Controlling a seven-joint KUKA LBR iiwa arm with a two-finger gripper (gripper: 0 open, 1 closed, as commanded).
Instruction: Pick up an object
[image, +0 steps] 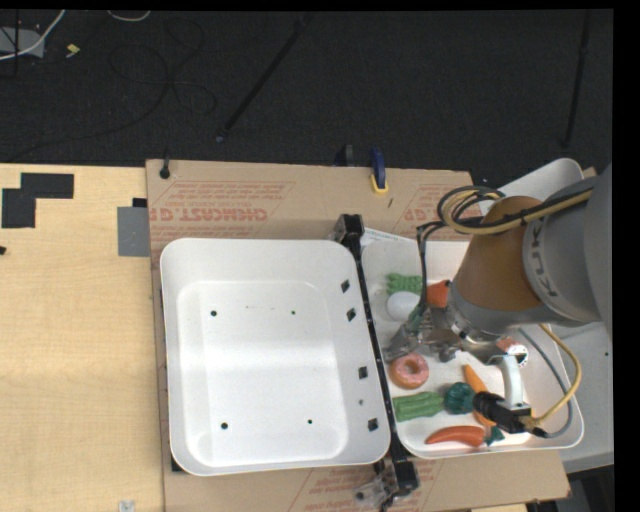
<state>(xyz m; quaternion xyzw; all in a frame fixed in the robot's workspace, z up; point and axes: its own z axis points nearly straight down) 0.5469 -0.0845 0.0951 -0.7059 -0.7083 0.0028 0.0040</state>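
My gripper (412, 337) reaches down into the right bin (566, 432), near its left wall, with the orange-banded wrist above it hiding the bin's middle. Just below the gripper lies a pink ring (409, 372), close to it but apart. A white ball (403, 303) and a green ridged piece (405, 283) lie just beyond the gripper, with an orange-red piece (438, 294) beside them. Toward the front are a green oblong toy (417, 405), a teal piece (458, 398), an orange carrot shape (474, 379) and a red chili (455, 436).
The left bin (190, 300) sits beside the right one, with a black divider rail (365, 340) between them. Both rest on a cardboard sheet (250, 205) on the wooden bench. A blue clip (379, 168) holds the cardboard's far edge.
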